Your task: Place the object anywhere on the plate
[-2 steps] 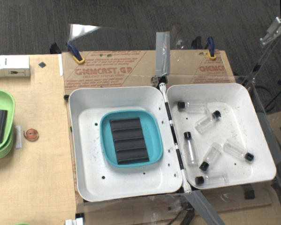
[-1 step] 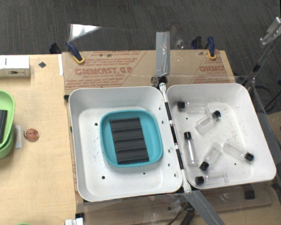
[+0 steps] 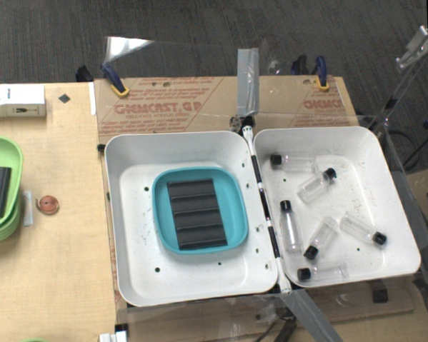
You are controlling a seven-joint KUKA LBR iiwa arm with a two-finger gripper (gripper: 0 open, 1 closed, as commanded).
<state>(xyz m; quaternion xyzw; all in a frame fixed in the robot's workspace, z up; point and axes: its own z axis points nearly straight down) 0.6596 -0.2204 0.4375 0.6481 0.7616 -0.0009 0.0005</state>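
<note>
Whether the gripper was open, or had hold of anything, could not be told, so neither could the vials' place relative to it.

Six clear vials with black caps lay loose in the right bin (image 3: pixel 387 193), none on the plate. The nearest vial (image 3: pixel 323 272) lay along the near wall. Just beyond it one vial (image 3: pixel 319 241) lay slantwise, with another (image 3: pixel 364 231) to its right. A fourth (image 3: pixel 289 223) lay beside the wall shared with the left bin (image 3: pixel 134 278). Farther back lay a fifth (image 3: pixel 316 185), and the farthest vial (image 3: pixel 288 160) was near the back wall.

One teal plate (image 3: pixel 162 205) sat in the middle of the left bin, bearing one dark ribbed slab (image 3: pixel 196 213). Both bins touched along their inner edges.

Behind them lay cardboard (image 3: pixel 160 105) with two clamps, one on the left (image 3: pixel 114 80) and one on the right (image 3: pixel 321 75).
</note>
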